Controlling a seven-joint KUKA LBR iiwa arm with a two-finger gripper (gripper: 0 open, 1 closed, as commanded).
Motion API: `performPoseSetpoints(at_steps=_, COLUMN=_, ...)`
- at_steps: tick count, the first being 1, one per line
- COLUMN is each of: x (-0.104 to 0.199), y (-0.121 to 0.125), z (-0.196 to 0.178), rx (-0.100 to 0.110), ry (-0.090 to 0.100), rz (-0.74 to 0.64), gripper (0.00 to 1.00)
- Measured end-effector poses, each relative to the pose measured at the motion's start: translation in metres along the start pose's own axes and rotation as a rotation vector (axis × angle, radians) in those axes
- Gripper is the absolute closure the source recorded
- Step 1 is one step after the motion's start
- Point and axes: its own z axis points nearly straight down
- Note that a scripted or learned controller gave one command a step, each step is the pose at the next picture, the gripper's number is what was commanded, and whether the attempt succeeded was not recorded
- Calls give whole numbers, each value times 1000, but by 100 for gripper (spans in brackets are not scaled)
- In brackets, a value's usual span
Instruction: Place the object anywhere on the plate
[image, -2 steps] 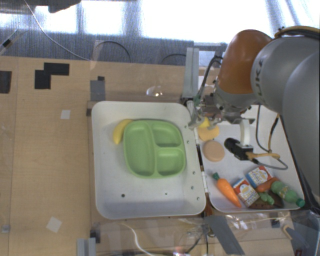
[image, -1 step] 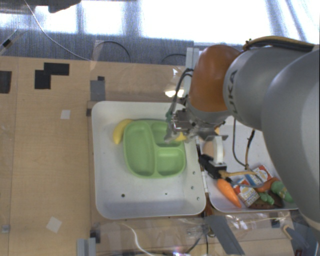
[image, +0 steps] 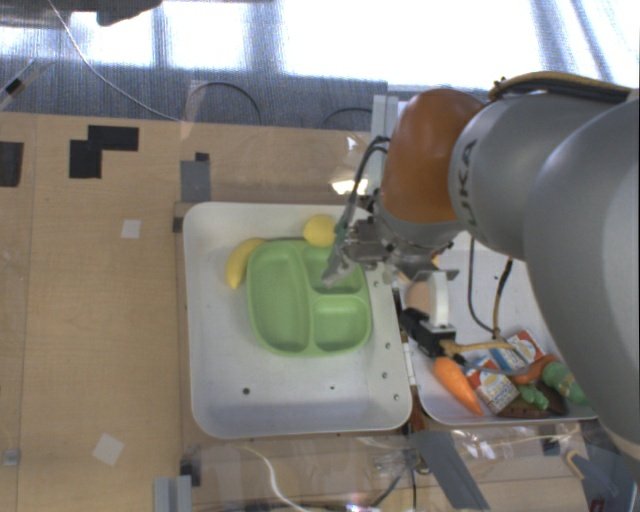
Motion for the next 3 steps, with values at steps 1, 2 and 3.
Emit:
performPoseSetpoints(at_steps=1, x=1, y=1, z=-11, rx=-3, ry=2, rz=-1, gripper=100)
performPoseSetpoints(at_steps=2, x=-35, y=-45, z=-68, rx=-5, ry=-1, rz=-244, gripper=100)
performPoseSetpoints(at_steps=3, x=-106, y=7, z=-205, rx=-7, ry=-5, rz=-621, gripper=100)
